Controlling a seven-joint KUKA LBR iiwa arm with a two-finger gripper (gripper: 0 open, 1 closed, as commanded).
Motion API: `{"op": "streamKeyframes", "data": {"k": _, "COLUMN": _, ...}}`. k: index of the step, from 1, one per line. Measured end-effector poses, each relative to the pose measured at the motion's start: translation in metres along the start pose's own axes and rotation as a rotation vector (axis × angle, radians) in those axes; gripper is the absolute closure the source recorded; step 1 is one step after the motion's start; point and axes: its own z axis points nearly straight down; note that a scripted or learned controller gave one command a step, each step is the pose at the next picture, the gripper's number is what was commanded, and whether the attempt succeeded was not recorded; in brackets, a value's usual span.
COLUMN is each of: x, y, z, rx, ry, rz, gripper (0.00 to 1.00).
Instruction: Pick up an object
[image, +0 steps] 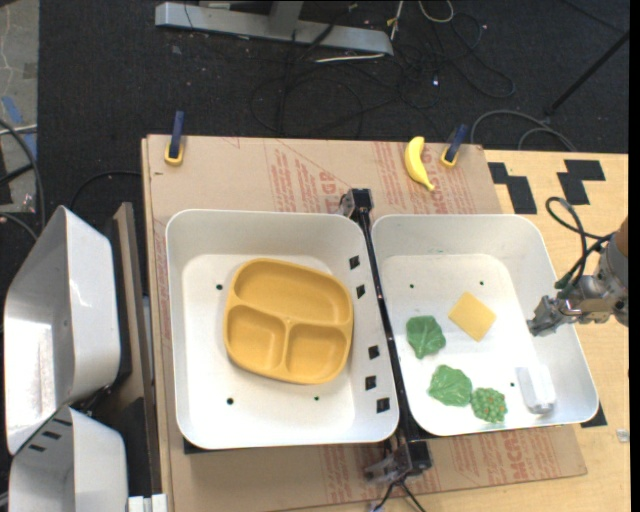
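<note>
Sits at the right rim of the right bin (480, 228): the tool (548, 315), low over the bin's edge, with the grey arm (600, 290) running out to the right. Too small and dark to tell whether spread or closed; nothing visible between its tips.

Lying left of the tool, all inside the right bin: a yellow block (472, 316), nearest in line, square-ish and turned like a diamond, so no clear long axis. Further left, close to the divider, a green leafy piece (425, 336). Nearer the camera, a second green leaf (450, 386) and just right of it a small green bumpy cluster (488, 404). Near-right corner: a small white oblong (535, 389), long axis running roughly near to far, pale against the bin floor and easy to miss. Probably closest to the tool, lying on its near side; the yellow block a little further, straight left.

Left bin (190, 300): only a yellow divided tray (289, 321), well apart from the tool. On the worktop (260, 170), beyond the bins, a banana (419, 163), out of the likely reach line.

Judging by pose: a short move left or toward the near side, then down, would put the tool over a candidate. No grasp made yet.
</note>
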Motion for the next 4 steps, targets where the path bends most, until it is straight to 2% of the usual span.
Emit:
{"op": "streamKeyframes", "data": {"k": 1, "x": 0.003, "y": -0.008, "z": -0.056, "rx": -0.001, "ry": 0.000, "rz": 0.000, "gripper": 1.00}}
{"op": "streamKeyframes", "data": {"k": 2, "x": 0.057, "y": -0.004, "z": -0.040, "rx": 0.005, "ry": 0.004, "rz": -0.004, "gripper": 1.00}}
{"op": "streamKeyframes", "data": {"k": 4, "x": 0.178, "y": 0.001, "z": -0.043, "rx": 0.004, "ry": 0.003, "rz": -0.005, "gripper": 1.00}}
